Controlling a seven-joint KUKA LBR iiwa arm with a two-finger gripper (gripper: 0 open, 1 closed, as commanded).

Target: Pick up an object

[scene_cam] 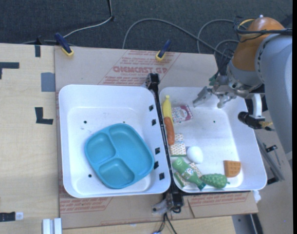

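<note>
— Nearest: green toy at right bin's front edge. Biggest first?
— Left bin, blue divided plate inside. Right bin: hotdog, white egg, orange wedge.
— Hand?
— Hand above right bin's back rim, fingers spread, pinching nothing.

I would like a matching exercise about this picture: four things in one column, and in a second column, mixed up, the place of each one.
Things:
1. blue divided plate
2. white egg
3. orange piece
4. gripper

Places:
A. near the right wall of the right bin, toward the front
B. above the far part of the right bin
C. in the left bin
D. middle of the right bin, beside the items along the divider

Pairs: 1-C, 2-D, 3-A, 4-B
</note>
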